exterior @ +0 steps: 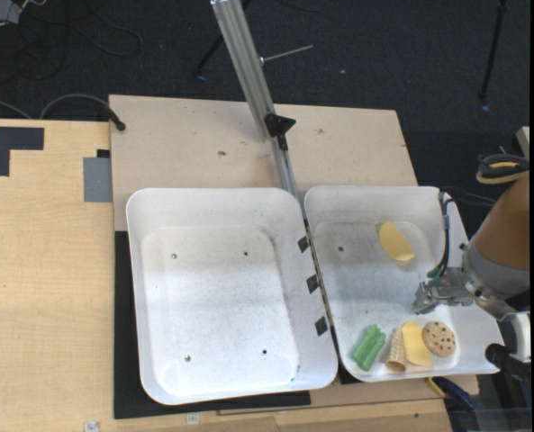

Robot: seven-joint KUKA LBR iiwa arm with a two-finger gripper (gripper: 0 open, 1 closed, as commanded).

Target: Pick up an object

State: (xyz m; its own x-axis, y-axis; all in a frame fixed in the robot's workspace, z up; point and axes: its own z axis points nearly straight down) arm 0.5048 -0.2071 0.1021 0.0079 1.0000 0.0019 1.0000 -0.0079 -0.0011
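The right bin (366,207) holds a yellow oval piece (396,241) near its back right. Along its front edge lie a green ridged piece (369,346), a tan cone (398,353), a yellow wedge (416,344) and a round brown cookie with dark chips (438,338). My gripper (431,297) reaches in from the right and hangs low over the bin's right side, just behind the cookie and in front of the yellow oval. Nothing shows between its tips.
The left bin (214,295) lies beside the right one, with black clips (312,283) along the shared wall. A slanted aluminium post (253,84) rises behind the bins. The arm's grey body and orange band (508,232) stand at the right edge.
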